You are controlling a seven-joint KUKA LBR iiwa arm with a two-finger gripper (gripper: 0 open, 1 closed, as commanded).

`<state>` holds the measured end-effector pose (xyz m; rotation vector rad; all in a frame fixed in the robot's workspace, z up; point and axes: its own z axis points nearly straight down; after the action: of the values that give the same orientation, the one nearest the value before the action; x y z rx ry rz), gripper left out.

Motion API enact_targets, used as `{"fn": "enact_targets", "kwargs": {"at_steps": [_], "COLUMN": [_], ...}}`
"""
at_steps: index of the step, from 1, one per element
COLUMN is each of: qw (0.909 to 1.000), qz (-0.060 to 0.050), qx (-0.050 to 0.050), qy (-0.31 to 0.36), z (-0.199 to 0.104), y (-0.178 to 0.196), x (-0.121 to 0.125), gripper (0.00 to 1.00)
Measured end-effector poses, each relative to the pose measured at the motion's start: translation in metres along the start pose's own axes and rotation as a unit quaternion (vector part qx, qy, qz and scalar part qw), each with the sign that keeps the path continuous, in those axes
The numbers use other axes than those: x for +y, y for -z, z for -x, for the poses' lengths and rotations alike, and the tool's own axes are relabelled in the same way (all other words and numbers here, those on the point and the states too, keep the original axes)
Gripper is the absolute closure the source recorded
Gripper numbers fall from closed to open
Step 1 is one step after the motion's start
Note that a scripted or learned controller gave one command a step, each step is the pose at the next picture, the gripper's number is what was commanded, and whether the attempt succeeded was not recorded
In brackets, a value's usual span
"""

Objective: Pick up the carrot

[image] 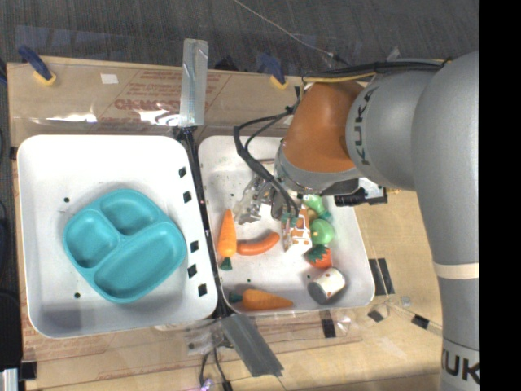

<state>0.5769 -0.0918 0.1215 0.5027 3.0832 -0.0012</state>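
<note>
Carrot [227, 236] lies just left of gripper [262, 204]

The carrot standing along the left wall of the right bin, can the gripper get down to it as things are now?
Probably yes. That carrot lies uncovered, and the gripper hovers just to its right. The bin wall beside it may crowd one side.

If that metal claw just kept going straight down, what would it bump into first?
Probably the bare floor of the right bin, just above the curved orange sausage; the gripper hangs beside an upright carrot. Depth is hard to judge.
</note>
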Motion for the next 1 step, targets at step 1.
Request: {"fn": "enact_targets", "kwargs": {"at_steps": [1], "qw": [0.999], "qz": [0.0], "qx": [0.005], "qy": [0.045], "z": [-0.0463], "y": [0.0744], "x": [0.0275], "gripper": [1.0]}}
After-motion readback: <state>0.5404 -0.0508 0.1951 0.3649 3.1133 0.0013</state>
